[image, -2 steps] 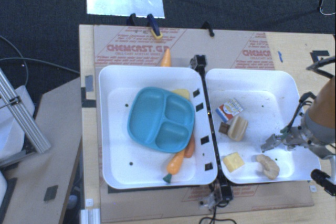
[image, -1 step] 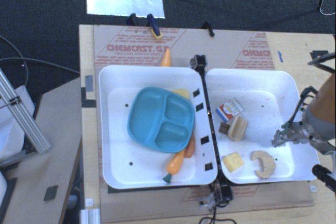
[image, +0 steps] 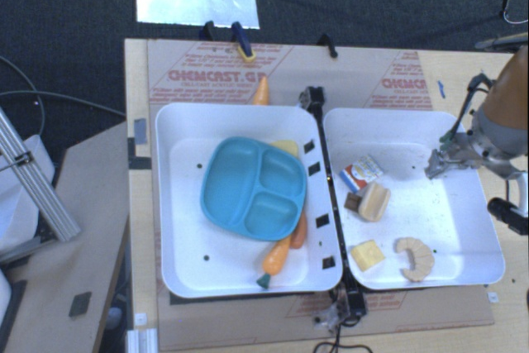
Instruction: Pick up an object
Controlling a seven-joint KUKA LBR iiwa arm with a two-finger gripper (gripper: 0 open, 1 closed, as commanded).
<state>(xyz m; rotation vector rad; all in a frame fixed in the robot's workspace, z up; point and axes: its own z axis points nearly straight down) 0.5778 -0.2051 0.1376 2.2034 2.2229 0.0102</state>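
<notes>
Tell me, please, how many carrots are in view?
2: one carrot lies in the left bin, partly under the blue plate; another rests just beyond that bin's far rim. The plate may hide more.

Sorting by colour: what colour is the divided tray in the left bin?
Light blue divided tray, in the camera view.

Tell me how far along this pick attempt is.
Done: the gripper is over the right bin, near its right wall. In hand: nothing shows between the jaws. Left: the whole pick; the croissant, yellow block, bread piece and small packet all lie on the bin floor.
</notes>
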